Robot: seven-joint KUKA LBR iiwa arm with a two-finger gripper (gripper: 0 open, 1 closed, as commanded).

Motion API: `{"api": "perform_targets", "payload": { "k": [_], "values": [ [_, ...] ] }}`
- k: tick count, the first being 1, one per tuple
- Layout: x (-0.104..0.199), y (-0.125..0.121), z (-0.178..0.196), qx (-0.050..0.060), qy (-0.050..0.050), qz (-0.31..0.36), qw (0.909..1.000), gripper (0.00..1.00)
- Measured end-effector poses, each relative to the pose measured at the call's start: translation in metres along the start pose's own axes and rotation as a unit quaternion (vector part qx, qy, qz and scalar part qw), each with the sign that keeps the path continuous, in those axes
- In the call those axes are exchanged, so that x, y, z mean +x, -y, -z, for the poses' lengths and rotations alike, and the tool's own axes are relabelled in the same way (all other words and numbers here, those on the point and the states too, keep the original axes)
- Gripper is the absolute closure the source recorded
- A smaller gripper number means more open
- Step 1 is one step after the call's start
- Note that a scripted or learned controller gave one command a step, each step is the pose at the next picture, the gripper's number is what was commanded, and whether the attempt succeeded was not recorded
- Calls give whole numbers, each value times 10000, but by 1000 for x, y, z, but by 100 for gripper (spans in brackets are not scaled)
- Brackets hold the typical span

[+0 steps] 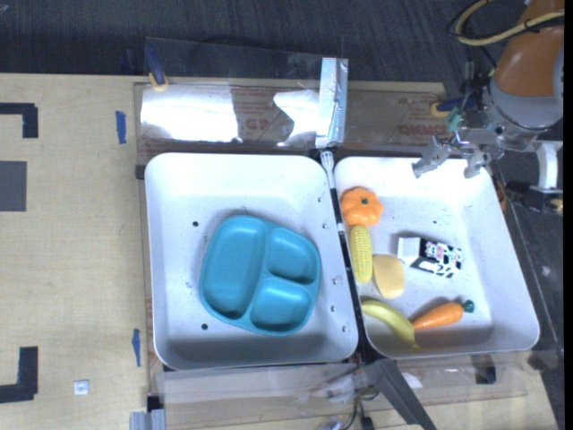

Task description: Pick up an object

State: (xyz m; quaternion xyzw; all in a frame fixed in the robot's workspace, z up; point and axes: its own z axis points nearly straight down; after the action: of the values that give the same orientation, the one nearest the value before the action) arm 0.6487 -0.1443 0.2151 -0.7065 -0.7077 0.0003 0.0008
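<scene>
Open and empty, the pincer (pixel 452 157) hung over the far rim of the right bin (pixel 515 267), its two grey fingers (pixel 428 161) splayed wide apart with nothing between them. All the toys lay below it in the view, toward the near side of that bin, so the step in hand looked like choosing one and lining up over it.

To do it well, the arm would probably have needed to travel toward the near side and centre above a single piece before dropping, with the fingers kept wide until they straddled it. The small pumpkin (pixel 362 207) sat closest to the pincer, hard against the wall shared with the left bin (pixel 170 195); that wall might have blocked one finger, so a grip along the wall's direction seemed safer. The carrot (pixel 438 315), farther off near the front rim, had more free floor around it and may have been the easier target.

The pumpkin was round, orange, with a green stem. Just beyond it lay a yellow corn cob (pixel 360 253), touching or nearly touching a pale round piece (pixel 389 276). A black-and-white box (pixel 431 254) lay in the middle of the floor. A banana (pixel 389 321) curved beside the carrot, which was orange with a green top. A blue divided plate (pixel 260 274) rested in the left bin.
</scene>
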Motion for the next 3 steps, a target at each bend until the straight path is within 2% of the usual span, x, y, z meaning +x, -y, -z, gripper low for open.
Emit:
{"api": "perform_targets", "payload": {
  "k": [1,2,3],
  "values": [
    [14,-14,-41,9,-3,1393,9902,0],
    [-44,59,-128,-23,15,800,9968,0],
    [-32,140,-111,-3,2,508,9987,0]
  ]
}}
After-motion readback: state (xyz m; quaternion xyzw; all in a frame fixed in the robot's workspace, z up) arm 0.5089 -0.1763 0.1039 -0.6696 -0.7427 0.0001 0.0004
